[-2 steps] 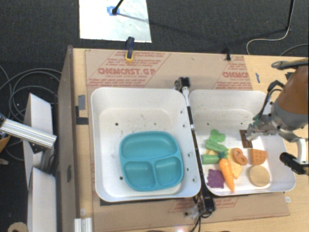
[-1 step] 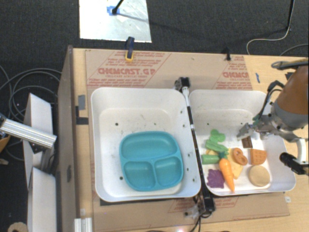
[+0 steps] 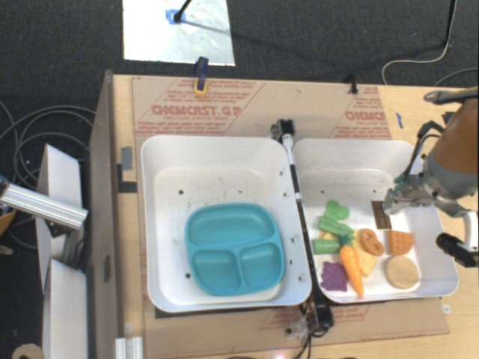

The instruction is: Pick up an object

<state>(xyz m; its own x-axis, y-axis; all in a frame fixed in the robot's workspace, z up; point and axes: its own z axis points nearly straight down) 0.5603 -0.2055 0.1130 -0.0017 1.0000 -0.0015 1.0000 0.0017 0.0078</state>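
The toy carrot (image 3: 352,268) lies in the right bin (image 3: 359,155) near its front edge, its long axis slanting, pointed tip toward the front wall and green top toward the bin's middle. A purple piece (image 3: 334,276) sits just left of it; an orange waffle (image 3: 400,241) and a tan disc (image 3: 403,272) lie to its right. The gripper (image 3: 397,199) hovers above a brown bar (image 3: 382,215); its opening cannot be told. The left bin (image 3: 172,155) holds a teal divided plate (image 3: 233,247).

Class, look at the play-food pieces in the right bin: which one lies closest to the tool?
The small brown bar, right under the tool, apart from the clustered food.
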